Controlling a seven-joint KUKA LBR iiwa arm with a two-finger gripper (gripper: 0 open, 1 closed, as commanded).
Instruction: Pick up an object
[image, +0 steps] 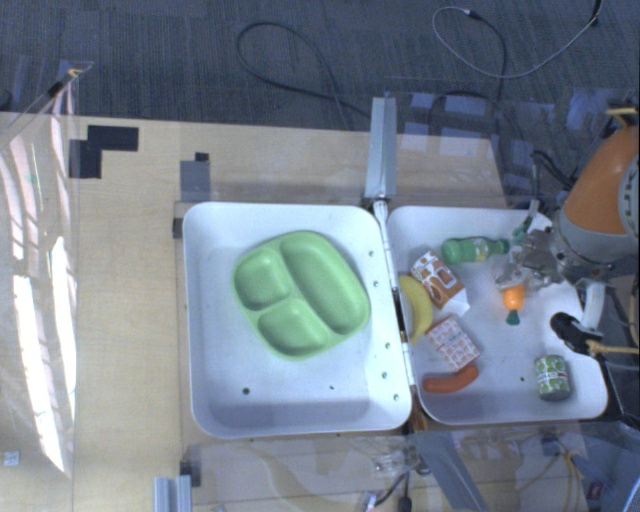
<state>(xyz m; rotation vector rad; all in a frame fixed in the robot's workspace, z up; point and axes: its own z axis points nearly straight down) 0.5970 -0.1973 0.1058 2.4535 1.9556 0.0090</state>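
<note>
We take the right bin as our landmark on the tabletop. To its left, sharing the middle divider, sits the left bin, which carries a green divided plate near its centre.

Inside the right bin we see several things. A yellow banana lies along the bin's left wall. Just beside it, toward the bin's middle, rest an orange-and-white carton and, nearer the front, a red-checked packet. A reddish sausage lies by the bin's front left corner. A green bottle lies on its side near the bin's back wall. A small orange carrot-like toy sits around the bin's centre, and a green can stands near the front right corner.

The arm, with its orange band, comes in over the bin's right rim. The end effector hangs over the bin's back right part, just above the orange toy and near the bottle's cap. We cannot tell how it stands, and we see nothing clearly held in it.
</note>
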